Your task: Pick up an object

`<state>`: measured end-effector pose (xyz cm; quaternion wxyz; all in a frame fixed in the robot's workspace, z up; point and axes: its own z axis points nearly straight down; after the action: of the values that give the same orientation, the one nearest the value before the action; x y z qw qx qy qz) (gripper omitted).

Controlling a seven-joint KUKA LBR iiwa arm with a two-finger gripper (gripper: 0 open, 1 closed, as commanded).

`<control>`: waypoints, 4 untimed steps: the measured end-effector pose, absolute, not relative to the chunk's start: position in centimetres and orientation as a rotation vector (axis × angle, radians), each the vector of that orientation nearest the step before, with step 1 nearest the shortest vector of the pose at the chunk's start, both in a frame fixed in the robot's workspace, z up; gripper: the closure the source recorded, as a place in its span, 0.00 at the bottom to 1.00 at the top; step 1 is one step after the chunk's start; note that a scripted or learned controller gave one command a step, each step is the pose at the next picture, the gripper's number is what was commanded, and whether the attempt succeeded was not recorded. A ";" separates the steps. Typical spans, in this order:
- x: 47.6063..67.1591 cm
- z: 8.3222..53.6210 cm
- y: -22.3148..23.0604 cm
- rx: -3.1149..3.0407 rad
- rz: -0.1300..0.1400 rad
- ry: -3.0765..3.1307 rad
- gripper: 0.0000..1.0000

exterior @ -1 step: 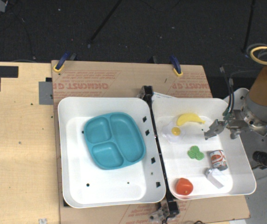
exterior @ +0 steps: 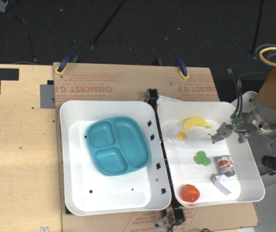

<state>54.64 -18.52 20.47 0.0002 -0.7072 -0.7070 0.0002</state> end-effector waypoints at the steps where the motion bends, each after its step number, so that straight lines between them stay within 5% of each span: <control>1: 54.1 16.0 -18.9 -2.219 0.004 -2.219 0.00; 3: 53.8 8.8 -18.8 -2.222 0.000 -2.222 0.00; 4: 53.9 10.0 -18.8 -2.224 -0.004 -2.223 1.00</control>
<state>53.91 -18.80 9.97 -0.0013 -0.7073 -0.7069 -0.0013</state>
